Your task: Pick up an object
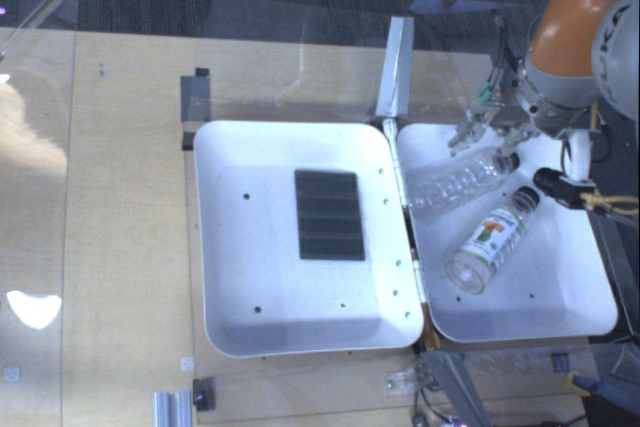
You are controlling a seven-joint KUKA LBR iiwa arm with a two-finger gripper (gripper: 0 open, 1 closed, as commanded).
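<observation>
Two white bins sit side by side on the wooden tabletop (120, 245). The left bin (230, 305) has a flat dark ridged pad (329, 214) lying in its middle. The right bin (560, 310), on the right side of the frame, holds two bottles. One is a clear plastic bottle (455, 183), empty by the look of it, lying on its side near the bin's upper left. The other is a small clear bottle with a dark cap and an orange and green label (490, 243) — it lies tilted in the middle of the bin, cap up and to the right. The arm comes in from the upper right, and its tool (487, 127) hangs over the top edge of the right bin, just above the empty bottle. The tool looks partly spread and nothing sits between its tips. Both bottles are probably light, smooth and round — so they may roll or slip. The empty one may squash when pinched. The best hold is likely across the middle of the body, not the cap.
</observation>
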